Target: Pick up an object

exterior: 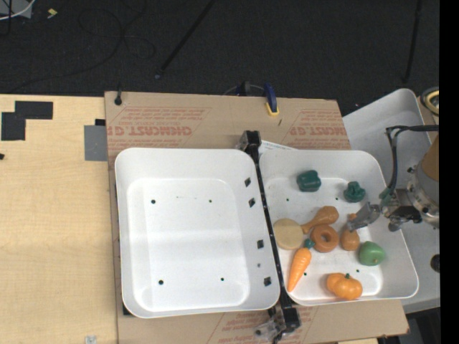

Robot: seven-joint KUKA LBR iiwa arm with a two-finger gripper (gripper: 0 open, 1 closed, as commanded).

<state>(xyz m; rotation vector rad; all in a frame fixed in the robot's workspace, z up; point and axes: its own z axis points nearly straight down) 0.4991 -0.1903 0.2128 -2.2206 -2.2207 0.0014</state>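
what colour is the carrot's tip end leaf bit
Green, atop the orange carrot, seen in the camera view.

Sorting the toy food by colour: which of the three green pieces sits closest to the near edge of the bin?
The light green round apple-like toy, beside the orange pumpkin toy. The two darker green pieces lie farther back.

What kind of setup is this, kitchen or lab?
Most likely a robotics lab grasping bench, not a kitchen. Two shallow white bins sit on cardboard, the right one holding toy food such as a carrot and a doughnut, with the arm's gripper over them.
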